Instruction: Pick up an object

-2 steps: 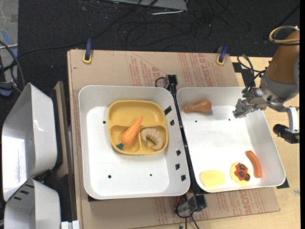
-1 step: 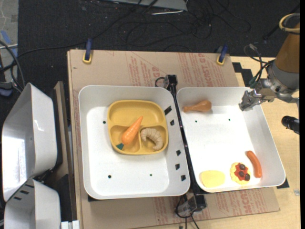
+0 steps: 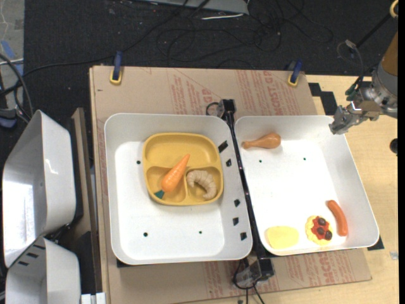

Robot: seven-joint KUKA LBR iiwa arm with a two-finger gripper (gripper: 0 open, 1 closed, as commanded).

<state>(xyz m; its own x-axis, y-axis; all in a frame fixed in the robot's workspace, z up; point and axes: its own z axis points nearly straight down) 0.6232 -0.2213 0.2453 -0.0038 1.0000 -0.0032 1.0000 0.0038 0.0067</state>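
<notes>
The gripper (image 3: 340, 121), its state untellable, hovered beyond the right bin (image 3: 354, 170); the small drumstick (image 3: 262, 142) risked rolling away.

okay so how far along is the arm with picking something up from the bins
Nothing looks picked yet. The pincer hangs at the right bin's far right corner with no item between its fingers. The drumstick, sausage and yellow disc all lie in that bin. Reaching, gripping and lifting remain.
</notes>
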